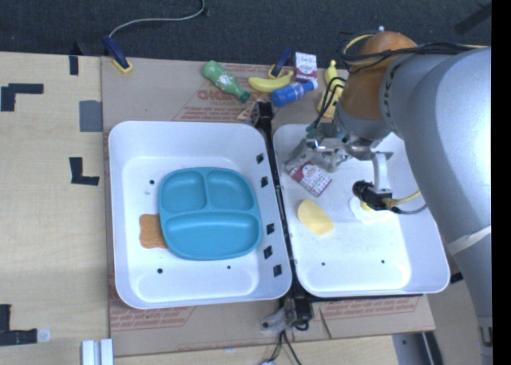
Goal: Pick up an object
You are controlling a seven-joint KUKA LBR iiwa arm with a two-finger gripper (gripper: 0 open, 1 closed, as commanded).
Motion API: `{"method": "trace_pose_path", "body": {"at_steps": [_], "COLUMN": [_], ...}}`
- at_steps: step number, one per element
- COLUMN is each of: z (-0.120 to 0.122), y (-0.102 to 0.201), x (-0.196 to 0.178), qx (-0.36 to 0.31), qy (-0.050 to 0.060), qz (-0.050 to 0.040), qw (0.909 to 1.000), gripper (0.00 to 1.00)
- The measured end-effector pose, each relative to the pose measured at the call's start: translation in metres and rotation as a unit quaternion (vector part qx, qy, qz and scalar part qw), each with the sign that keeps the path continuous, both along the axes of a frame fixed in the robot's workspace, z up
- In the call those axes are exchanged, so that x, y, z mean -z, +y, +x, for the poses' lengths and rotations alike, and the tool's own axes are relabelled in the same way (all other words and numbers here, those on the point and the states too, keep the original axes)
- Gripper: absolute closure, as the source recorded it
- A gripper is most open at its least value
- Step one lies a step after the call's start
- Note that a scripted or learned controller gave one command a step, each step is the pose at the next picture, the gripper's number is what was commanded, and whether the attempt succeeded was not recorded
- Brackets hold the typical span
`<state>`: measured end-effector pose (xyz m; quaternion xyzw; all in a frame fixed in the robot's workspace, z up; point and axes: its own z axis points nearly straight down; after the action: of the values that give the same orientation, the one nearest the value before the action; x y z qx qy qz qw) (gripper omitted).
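gripper [319,152] over red packet [310,177] | yellow object [315,217] nearby | right bin [415,271]

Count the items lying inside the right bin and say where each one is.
2 clearly: a red-and-white packet near the bin's left wall, under the gripper, and a yellow lump below it. A pale yellowish bit lies further right; the arm may hide more.

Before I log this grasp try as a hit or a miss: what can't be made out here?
- Jaws: open or shut unclear, hidden by the wrist in the camera view.
- Red-and-white packet: print too small to read.
- Orange piece: mostly hidden under the blue plate.
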<state>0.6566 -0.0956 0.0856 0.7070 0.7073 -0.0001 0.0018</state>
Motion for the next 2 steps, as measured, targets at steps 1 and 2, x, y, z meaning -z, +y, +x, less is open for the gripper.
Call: {"method": "trace_pose_path", "body": {"at_steps": [1, 2], "z": [-0.006, 0.012], "y": [0.000, -0.004], "x": [0.000, 0.000], "qx": [0.000, -0.001], "qy": [0.000, 0.000], "qz": [0.0000, 0.0012], "qw": [1.0000, 1.0000], "gripper": [0.00, 0.00]}}
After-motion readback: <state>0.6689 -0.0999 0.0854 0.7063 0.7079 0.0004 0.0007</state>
